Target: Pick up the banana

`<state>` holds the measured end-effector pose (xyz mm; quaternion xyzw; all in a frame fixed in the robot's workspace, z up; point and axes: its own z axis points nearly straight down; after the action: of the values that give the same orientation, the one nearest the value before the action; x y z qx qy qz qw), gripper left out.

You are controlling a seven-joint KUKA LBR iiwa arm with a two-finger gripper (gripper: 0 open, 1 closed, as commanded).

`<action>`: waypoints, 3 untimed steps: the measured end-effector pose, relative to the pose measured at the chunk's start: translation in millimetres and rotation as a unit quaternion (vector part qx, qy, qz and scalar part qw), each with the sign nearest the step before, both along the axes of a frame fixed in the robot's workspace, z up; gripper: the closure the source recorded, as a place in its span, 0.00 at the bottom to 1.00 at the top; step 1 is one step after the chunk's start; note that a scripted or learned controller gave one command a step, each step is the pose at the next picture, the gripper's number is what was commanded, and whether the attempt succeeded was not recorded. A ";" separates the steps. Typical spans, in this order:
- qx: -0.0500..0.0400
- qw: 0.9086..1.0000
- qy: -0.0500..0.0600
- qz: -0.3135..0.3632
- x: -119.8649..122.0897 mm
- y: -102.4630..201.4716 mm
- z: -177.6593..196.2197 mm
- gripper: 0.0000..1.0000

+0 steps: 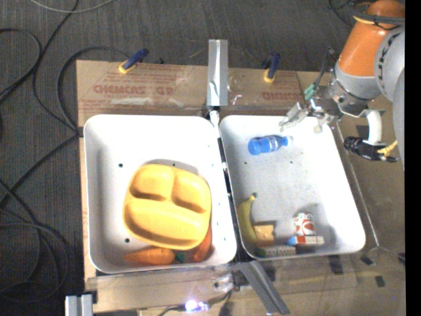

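The yellow banana lies in the right bin, along its left wall near the front, curving from the wall toward a brown block. My gripper hovers over the bin's far edge, well behind and to the right of the banana. Its fingers stand open with nothing between them. The grey arm with its orange band comes in from the upper right.
A blue bottle lies just in front of the gripper. A brown block, a red and white can and flat pieces crowd the front of the right bin. The left bin holds a yellow divided tray and carrots.
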<state>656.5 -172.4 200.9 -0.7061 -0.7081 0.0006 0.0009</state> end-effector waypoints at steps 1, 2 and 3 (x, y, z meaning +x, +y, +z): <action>-0.001 0.991 0.000 0.130 -8.7 68.9 -105.3 0.00; -0.001 0.999 -0.001 0.052 11.9 97.0 -10.2 0.00; 0.000 0.992 0.000 0.125 -83.4 51.1 17.3 0.00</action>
<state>573.1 -121.3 218.2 -0.6120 -0.7909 0.0010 0.0005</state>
